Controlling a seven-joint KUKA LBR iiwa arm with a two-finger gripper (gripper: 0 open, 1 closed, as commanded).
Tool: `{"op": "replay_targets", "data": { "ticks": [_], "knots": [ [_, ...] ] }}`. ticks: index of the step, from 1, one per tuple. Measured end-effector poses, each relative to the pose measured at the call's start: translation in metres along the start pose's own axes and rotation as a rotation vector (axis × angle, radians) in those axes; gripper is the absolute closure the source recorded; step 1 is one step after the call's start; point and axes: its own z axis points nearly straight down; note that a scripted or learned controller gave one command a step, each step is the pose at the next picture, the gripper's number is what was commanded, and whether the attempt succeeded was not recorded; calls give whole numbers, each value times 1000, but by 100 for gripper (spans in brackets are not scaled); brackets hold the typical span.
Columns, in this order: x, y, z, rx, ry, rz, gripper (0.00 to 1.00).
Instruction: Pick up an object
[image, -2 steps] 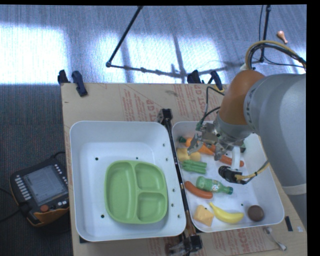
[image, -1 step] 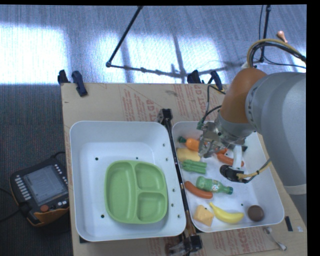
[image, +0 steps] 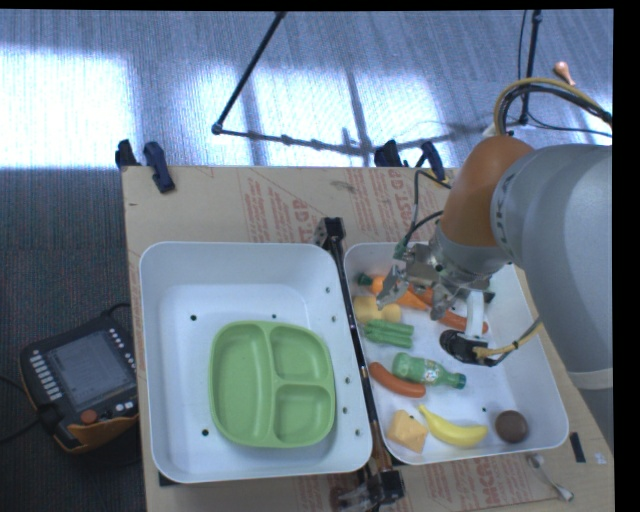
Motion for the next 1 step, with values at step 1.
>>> {"op": "replay_targets", "data": {
  "ticks": [1],
  "knots": [
    [-45, 27, 17, -2, 0, -198, 0]
  ]
}}
